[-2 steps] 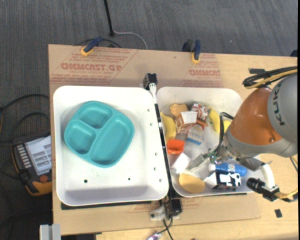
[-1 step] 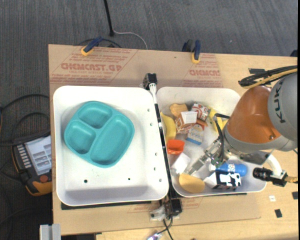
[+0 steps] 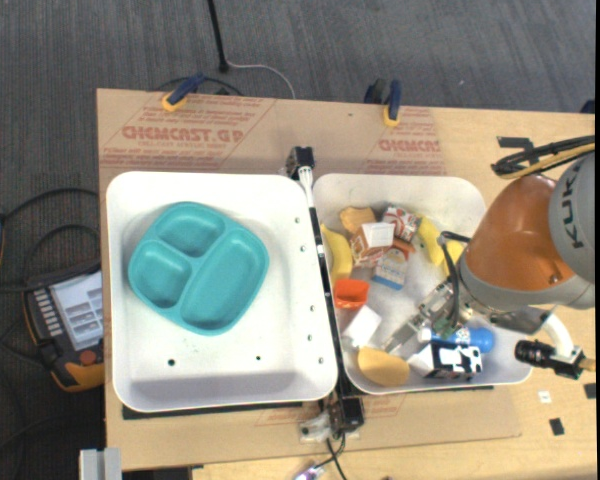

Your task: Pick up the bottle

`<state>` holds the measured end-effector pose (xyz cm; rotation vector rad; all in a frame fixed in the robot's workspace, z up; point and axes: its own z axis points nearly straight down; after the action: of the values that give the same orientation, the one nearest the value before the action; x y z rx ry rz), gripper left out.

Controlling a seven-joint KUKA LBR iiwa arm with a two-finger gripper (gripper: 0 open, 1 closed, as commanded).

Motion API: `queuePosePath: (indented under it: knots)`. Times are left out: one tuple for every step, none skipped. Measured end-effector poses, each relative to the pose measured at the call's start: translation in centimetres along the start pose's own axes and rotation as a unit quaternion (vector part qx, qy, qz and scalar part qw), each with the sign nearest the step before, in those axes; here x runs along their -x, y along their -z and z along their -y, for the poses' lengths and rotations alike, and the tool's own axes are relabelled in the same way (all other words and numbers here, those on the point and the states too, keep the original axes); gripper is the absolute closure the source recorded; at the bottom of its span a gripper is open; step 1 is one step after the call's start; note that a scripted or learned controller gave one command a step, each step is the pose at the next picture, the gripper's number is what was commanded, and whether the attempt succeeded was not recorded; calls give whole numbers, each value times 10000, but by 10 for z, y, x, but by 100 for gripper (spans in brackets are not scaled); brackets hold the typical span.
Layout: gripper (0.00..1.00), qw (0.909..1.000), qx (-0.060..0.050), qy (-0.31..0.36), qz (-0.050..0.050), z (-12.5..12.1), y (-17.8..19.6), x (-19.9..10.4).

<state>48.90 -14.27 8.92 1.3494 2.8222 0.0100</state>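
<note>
**Arm over the right bin, among mixed items**

The grey arm with its orange band (image 3: 515, 243) reaches in from the right and hangs over the right shallow white bin (image 3: 450, 190). Its two-finger gripper (image 3: 420, 328) sits low among the clutter; how wide it stands cannot be told from this view. A small clear bottle with a red-and-white label (image 3: 392, 264) lies near the bin's middle, up and left of the gripper and apart from it. A yellow banana-shaped toy (image 3: 337, 250) lies along the bin's left wall, with an orange block (image 3: 351, 292) just below it. A teal three-compartment plate (image 3: 198, 266) rests in the left white bin (image 3: 140, 368).
</note>
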Motion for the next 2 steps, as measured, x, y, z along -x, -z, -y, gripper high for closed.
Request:
queuePosePath:
  knots:
    - [0, 9956, -35, -940, -38, -5, -1, 3]
    - [0, 9802, -15, -1981, 20, -4, 0, -6]
